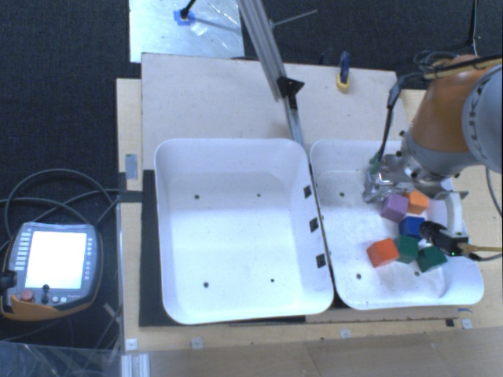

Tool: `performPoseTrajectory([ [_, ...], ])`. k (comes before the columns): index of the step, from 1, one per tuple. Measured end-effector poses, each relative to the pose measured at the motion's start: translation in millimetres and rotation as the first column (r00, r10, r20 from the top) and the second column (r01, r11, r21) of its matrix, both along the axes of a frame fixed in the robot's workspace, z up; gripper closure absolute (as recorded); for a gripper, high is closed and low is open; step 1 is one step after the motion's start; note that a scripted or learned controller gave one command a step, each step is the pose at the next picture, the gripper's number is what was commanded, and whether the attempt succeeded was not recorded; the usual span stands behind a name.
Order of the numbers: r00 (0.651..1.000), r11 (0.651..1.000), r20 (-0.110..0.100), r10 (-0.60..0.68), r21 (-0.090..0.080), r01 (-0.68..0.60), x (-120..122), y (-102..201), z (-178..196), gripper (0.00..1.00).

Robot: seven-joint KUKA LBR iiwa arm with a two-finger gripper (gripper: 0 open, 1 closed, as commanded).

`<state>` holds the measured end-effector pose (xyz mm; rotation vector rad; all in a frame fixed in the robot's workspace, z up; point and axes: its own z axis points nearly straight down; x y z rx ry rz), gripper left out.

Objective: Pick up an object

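My gripper (378, 184) hangs low over the back of the right bin (346, 234), under the grey arm with its orange band. Just right of and in front of it lies a purple block (394, 207), with a small orange block (418, 201) beside that one. A blue block (410, 226) sits further forward. An orange-red block (383, 252) and two green blocks (406, 247) (431, 258) lie near the bin's front right. I see nothing gripped.
The left bin (181, 210) stands next to the right one, their walls touching. A slanted metal pole (267, 45) crosses the back board. A teach pendant (51, 269) lies off the bench at far left.
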<state>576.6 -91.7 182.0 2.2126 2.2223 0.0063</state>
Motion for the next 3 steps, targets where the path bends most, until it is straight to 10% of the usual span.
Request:
performPoseTrajectory([
  [2, 1.0, 1.0, 0.002, 0.001, 0.0, -0.001, -2, -1, 118, 1.0],
  [3, 1.0, 1.0, -0.005, 0.005, 0.002, -0.005, -18, 48, 113, 1.0],
])
